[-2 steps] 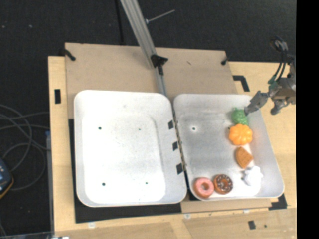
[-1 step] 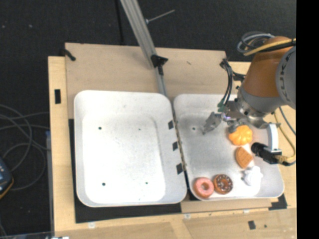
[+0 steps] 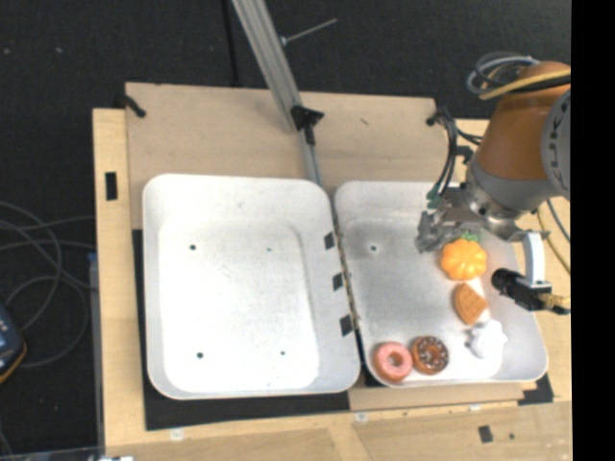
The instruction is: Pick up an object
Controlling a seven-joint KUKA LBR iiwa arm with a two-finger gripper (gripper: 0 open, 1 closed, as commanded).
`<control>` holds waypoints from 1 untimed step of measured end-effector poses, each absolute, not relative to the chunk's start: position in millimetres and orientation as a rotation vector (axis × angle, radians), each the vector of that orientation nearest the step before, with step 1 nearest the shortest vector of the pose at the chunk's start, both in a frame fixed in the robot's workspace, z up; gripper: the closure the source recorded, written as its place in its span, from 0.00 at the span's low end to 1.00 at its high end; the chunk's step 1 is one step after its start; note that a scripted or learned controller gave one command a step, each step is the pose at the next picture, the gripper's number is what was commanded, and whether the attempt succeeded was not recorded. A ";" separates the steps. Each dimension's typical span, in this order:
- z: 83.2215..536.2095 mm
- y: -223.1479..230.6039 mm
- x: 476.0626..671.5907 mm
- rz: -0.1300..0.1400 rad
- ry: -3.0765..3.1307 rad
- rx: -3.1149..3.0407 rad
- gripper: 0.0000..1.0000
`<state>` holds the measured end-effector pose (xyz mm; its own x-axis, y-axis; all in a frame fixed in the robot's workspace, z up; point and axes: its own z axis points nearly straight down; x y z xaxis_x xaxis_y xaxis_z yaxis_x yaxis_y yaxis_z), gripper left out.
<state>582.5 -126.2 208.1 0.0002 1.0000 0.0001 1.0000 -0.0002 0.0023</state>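
Two white bins sit side by side on the counter (image 3: 231, 142), which is a light wooden board. The left bin (image 3: 240, 286) is the larger one in the view and its white floor has only some small dark dots on it. The right bin (image 3: 394, 286) holds all the things, and they lie in its right and near part.

The arm (image 3: 524, 142) comes in from the right, with its orange band above the wrist, and it reaches over the far right part of the right bin. The gripper (image 3: 440, 229) is low over the bin floor, just beside the pumpkin (image 3: 463, 258) on its left and far side. I cannot tell how the gripper is set, because it shows as a dark mass from above.

The pumpkin is orange and round, with a small green stem. Near it, toward the front, lies a brown cookie (image 3: 470, 303). A small white object (image 3: 486, 339) lies just beside the cookie, close to the right wall. At the near wall two donuts lie touching each other: a pink donut (image 3: 391, 360) on the left and a brown donut (image 3: 430, 354) with sprinkles on the right.
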 end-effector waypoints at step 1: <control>200.1 -40.0 630.0 0.002 2.229 2.215 1.00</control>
<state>630.0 -40.0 200.1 -0.0067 1.0000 0.0017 1.0000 0.0067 0.0006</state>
